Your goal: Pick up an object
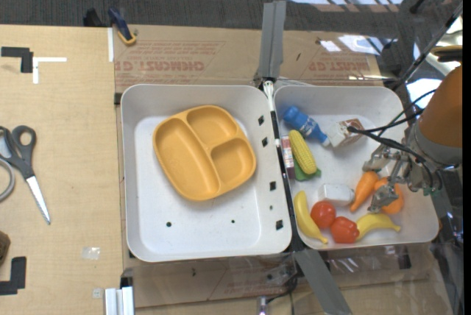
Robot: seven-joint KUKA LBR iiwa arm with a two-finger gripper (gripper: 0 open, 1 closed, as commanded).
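Reaching from the right, jaws (388,185) low over the carrot (363,189); grip unclear.

— What colours do we have in the left white bin (136,181)?
— We see one yellow-orange divided plate (204,151).
— And in the right white bin (324,95)?
— We count a blue bottle (304,124), a yellow corn cob (302,151) with green at its lower end, an orange carrot (363,189), two red tomatoes (333,221) and two yellow bananas (305,218).
— On the tan bench (59,151)?
— We see grey-handled scissors (28,170).
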